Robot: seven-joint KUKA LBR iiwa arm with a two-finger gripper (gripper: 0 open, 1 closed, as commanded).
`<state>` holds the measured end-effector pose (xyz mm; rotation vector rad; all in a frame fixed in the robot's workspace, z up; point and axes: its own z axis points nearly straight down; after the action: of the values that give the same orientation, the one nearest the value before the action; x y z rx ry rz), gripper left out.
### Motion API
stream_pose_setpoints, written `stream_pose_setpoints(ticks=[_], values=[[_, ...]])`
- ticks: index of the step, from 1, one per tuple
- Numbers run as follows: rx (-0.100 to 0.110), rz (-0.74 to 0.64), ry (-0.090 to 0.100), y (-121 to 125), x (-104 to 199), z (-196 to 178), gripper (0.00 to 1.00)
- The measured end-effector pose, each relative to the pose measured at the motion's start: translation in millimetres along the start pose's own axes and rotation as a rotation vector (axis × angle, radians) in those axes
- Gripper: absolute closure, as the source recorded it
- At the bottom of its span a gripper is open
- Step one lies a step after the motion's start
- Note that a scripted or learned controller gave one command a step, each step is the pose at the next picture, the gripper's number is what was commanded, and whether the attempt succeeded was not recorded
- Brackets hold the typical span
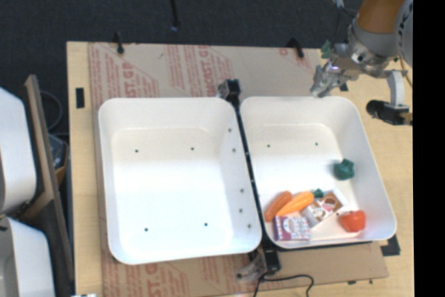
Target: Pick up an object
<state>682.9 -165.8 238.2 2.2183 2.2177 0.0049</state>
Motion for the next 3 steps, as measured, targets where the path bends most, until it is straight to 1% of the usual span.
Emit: stream_pose_setpoints(ticks=[1, 2, 3], values=[[0.001, 0.000, 0.000, -7, 0, -47, 1.00], [0.003, -0.001, 0.001, -7, 0, -62, 1.00], [0.005, -0.002, 0.001, -36, 45, -63, 1.00]])
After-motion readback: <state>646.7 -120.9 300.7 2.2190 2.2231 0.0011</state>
